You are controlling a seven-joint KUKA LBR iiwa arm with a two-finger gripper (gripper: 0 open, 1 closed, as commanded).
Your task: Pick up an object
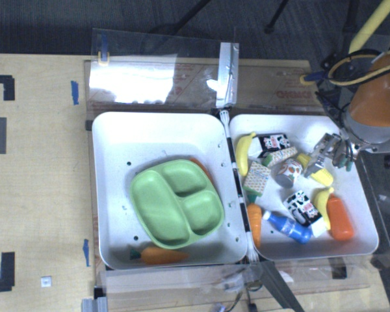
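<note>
Two white bins sit side by side. Left bin [110,174] has a green tray [175,202] in its middle and a carrot [164,255] by its near edge. Right bin [364,229] is full: a banana [244,152], a blue bottle [291,227], a cow-spotted pack [303,207], an orange toy [339,218]. The gripper [331,149] hangs by the far right corner. A small yellow piece [321,174] lies just below it, tilted. I cannot tell how the gripper stands. No words can be read.

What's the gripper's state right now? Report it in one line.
Gripper: low over the right bin, beside a small yellow piece; open or closed cannot be told, and no object is seen in its grasp.
</note>
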